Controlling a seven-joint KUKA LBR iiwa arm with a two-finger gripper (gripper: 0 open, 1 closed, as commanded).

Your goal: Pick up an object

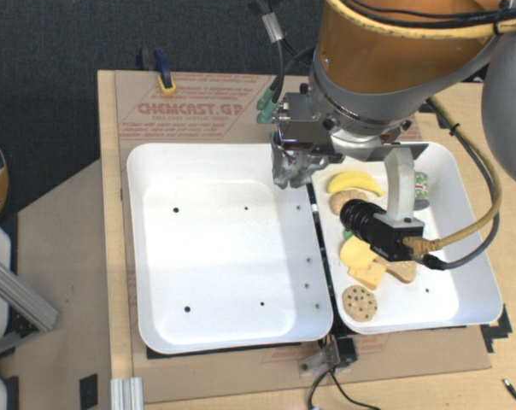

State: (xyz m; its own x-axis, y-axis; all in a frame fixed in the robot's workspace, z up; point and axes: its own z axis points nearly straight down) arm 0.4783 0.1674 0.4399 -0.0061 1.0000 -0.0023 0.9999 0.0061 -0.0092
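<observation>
The pincer [290, 171] hangs over the dividing rims between the two bins, and whether it is open or closed I cannot tell (nothing visible sits between its tips). The things to pick lie off to its right in the right bin [463, 301]: a banana [354, 182] nearest, a yellow wedge [360, 259] further, and a round cookie [359, 302] furthest toward the camera. Descending here risks striking the rim rather than any object, and the trailing cable [463, 229] could drag across the pile. The left bin [215, 254] lies just to its left, on a brown board [198, 101] with dark carpet [53, 49] around
</observation>
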